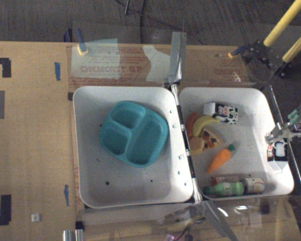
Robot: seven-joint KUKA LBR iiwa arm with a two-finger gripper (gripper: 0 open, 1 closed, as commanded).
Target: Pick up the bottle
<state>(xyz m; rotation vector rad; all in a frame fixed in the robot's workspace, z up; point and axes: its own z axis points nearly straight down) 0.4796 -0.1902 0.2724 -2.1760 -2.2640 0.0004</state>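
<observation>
Two shallow white bins point(85, 134) sitting on wooden bench, green plastic bottle point(226, 189) lying along right bin's near wall, metal gripper point(283, 132) hovering well apart at far-right rim, finger state unclear.

The worktop point(30, 134) is pale wood-coloured board. Two shallow white bins sit directly on it, side by side and touching along a metal strip point(183, 139). Taking the left bin point(85, 185) as landmark: the right bin point(271, 104) lies against its right edge. A sheet of clear plastic with reversed red lettering point(108, 64) lies on the board just behind it. Black tape marks point(1, 67) sit well to its left, with small blue tape pieces point(57, 70) nearer its left corners.
</observation>
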